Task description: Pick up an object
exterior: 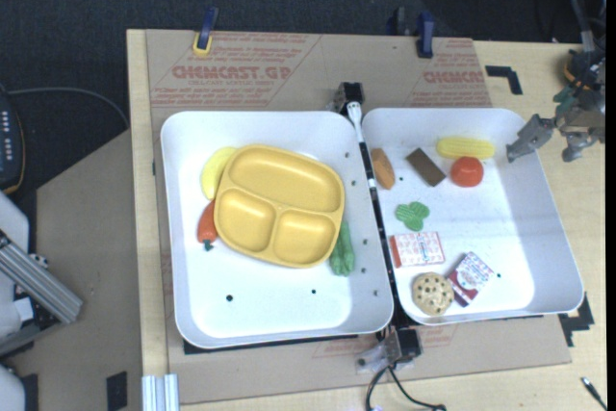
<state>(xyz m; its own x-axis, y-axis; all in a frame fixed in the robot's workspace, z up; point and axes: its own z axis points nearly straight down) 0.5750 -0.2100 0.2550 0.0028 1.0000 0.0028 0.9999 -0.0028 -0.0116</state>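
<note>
The gripper [539,136] hangs over the right bin's [539,236] far-right rim — whether clenched or released I cannot tell — while the tomato [467,171] lies just left of it, beside the corn [465,147].

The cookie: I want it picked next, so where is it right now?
In the camera view the cookie lies in the right bin, near its front-left corner, just below the red-and-white packet and touching the small red wrapper on its right.
</note>
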